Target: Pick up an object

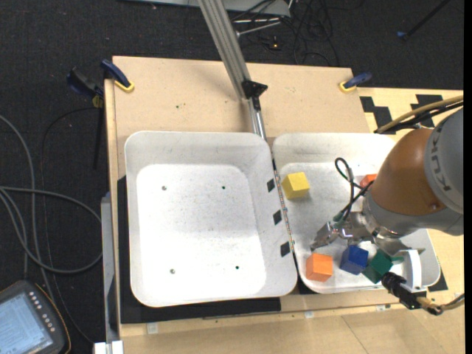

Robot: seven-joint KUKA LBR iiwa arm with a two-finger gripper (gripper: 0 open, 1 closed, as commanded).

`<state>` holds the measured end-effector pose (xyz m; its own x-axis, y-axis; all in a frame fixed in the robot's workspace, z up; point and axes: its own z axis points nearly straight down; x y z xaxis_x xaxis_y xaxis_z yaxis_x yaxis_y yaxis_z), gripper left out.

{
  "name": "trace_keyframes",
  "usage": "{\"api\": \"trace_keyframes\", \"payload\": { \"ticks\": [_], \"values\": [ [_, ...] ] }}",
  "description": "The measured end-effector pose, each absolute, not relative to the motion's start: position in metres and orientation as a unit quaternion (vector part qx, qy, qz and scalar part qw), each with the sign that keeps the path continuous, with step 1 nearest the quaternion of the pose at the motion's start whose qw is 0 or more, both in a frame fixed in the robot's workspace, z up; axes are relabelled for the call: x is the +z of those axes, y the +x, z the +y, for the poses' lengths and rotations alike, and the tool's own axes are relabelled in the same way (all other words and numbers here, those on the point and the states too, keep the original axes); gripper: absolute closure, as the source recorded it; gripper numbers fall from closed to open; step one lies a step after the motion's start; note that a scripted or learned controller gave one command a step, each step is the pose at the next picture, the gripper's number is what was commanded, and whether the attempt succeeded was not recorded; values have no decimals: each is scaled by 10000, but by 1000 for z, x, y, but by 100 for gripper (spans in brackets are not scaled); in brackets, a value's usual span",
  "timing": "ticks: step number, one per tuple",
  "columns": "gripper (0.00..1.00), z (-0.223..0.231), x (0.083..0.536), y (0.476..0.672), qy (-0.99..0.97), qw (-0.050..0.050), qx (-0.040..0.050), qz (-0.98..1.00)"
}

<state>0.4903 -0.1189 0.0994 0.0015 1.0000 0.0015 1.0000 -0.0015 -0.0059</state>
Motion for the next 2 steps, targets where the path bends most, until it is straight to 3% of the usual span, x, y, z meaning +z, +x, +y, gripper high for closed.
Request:
{"api": "trace_keyframes", "payload": {
  "ticks": [1, 2],
  "values": [
    [100, -119, 113, 492, -7076, -2, -3, -7067],
    [100, -125, 174, 497, -7064, -34, -18, -7078]
  ]
}}
